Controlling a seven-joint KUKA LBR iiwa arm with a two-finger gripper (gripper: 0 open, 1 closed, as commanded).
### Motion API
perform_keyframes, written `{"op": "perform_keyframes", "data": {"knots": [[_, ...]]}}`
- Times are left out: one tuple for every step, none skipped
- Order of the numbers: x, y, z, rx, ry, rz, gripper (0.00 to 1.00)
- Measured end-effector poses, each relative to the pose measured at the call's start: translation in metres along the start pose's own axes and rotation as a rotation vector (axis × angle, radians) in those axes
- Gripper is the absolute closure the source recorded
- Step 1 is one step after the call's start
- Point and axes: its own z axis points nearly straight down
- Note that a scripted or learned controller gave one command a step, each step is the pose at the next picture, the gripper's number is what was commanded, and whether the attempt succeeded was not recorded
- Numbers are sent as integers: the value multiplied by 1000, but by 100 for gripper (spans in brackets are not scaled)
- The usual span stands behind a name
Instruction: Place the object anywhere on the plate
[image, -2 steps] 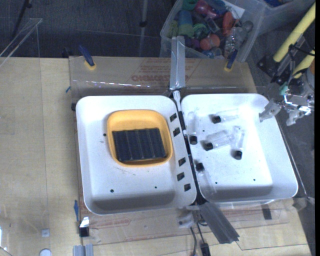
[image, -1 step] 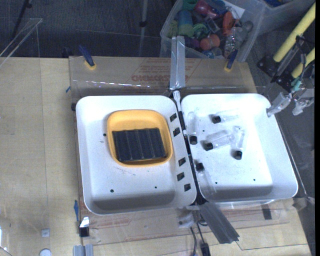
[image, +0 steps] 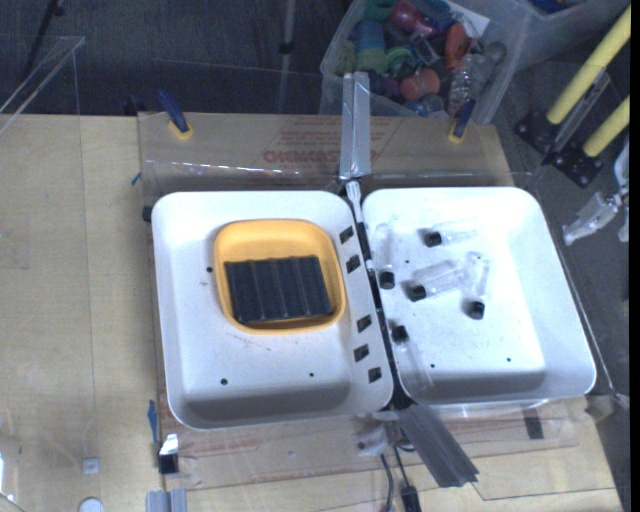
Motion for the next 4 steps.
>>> {"op": "perform_keyframes", "data": {"knots": [[4, -5, 53, 4, 4, -231, 0], [0, -41, -17, 0, 1, -160, 0], [1, -65, -4, 5, 4, -87, 0], [2, -82, -8, 5, 4, -3, 0]]}}
